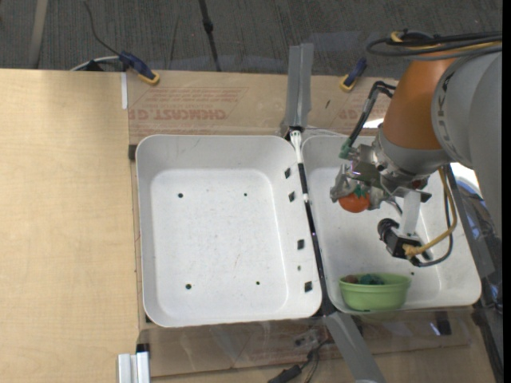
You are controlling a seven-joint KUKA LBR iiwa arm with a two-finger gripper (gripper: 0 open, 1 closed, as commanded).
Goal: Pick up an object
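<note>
We see the pincer (pixel 357 191) over the right bin (pixel 455 290), closed on a small orange-red object (pixel 354 203) that sits directly under it, so lifting straight up seems enough.

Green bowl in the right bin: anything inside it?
The green bowl holds something dark teal-green, just showing above its rim. What it is, and anything beneath it, is hidden by the bowl's wall.

Dark grey carpet floor (pixel 239 14) beyond a pale wooden bench (pixel 56 214), thin tripod legs (pixel 206 22) on it.
</note>
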